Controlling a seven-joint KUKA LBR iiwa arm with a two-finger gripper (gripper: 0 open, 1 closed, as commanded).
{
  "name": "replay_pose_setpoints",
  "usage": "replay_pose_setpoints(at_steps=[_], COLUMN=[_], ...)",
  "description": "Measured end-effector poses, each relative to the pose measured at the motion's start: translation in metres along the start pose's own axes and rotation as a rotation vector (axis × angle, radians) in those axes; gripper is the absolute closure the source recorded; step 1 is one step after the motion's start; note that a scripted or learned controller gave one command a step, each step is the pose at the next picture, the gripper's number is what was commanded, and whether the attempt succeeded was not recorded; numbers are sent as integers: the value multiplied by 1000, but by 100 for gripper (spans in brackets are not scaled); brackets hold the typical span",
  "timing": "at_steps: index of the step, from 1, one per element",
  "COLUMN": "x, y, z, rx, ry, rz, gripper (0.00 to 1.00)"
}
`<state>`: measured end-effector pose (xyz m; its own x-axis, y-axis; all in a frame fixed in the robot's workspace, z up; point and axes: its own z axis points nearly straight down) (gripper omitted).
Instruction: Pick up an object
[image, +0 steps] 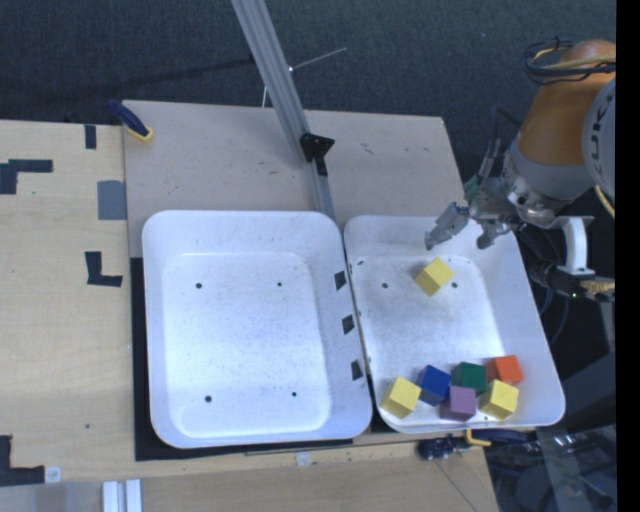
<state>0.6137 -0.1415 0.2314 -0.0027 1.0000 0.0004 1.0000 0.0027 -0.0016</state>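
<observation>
The gripper (462, 229) is hovering with its fingers spread apart and holding nothing over the far end of the right bin (530, 330), just above the lone yellow cube (434, 276), seemingly lining up a grasp.

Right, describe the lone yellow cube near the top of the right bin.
The yellow cube is a small solid-coloured block, matte, turned diagonally to the bin walls. It sits alone on the speckled floor of the right bin, apart from the block cluster at the near edge. The gripper hangs above and beyond it, not touching; nothing else touches it.
</observation>
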Motion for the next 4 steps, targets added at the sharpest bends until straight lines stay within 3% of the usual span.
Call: replay_pose_setpoints(at_steps=[1, 3, 4], x=[0, -1, -4], y=[0, 7, 12], z=[0, 92, 113], rx=[0, 5, -19], ry=[0, -1, -8], rz=[0, 1, 2], gripper=[0, 0, 0])
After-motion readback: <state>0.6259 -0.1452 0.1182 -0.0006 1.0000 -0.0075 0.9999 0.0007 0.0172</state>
